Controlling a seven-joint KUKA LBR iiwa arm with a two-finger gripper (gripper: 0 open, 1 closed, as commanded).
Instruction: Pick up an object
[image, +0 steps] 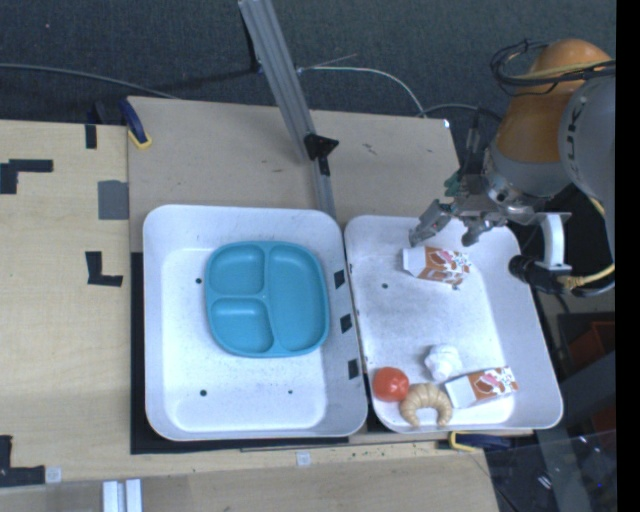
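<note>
Croissant (427, 403) at right bin (400, 300) near edge; tomato (391, 383), crumpled white piece (443, 360) and carton (481, 385) just beside it.
Gripper (450, 232) over the bin's far end, fingers spread wide, nothing between them. Second small carton (437, 265) lies flat just under/near the fingertips; contact can't be told. Left bin (170, 300) holds blue divided plate (267, 298).

My grey arm with its orange band (560, 95) runs off the frame's right edge, past the right white bin (395, 320). My gripper (452, 228), at that bin's far rim, covers the top corner of the small white-and-orange carton (438, 266); its printing is too small to read.
</note>
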